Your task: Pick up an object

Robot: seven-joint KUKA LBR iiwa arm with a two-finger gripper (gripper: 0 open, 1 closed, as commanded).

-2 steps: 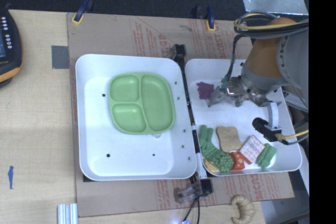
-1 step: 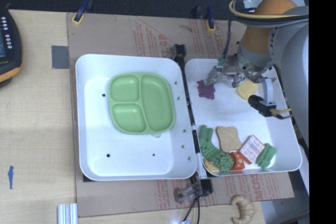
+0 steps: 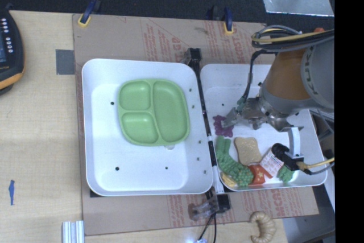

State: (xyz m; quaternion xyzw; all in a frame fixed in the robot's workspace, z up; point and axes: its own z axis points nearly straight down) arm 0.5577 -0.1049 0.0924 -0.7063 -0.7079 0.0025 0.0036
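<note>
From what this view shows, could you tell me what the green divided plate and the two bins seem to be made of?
Green divided plate: probably moulded plastic, matte, with soft rounded compartment ridges. Left bin and right bin: likely white plastic, smooth with a slight sheen and rounded corners.

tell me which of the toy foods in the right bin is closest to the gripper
The small purple piece, lying just left of the gripper. The tan bread slice, green vegetables and red piece all lie farther toward the bin's near edge.

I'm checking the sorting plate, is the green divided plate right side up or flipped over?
Right side up. The green divided plate lies flat in the left bin, its three compartments facing up with raised ridges between them.
</note>
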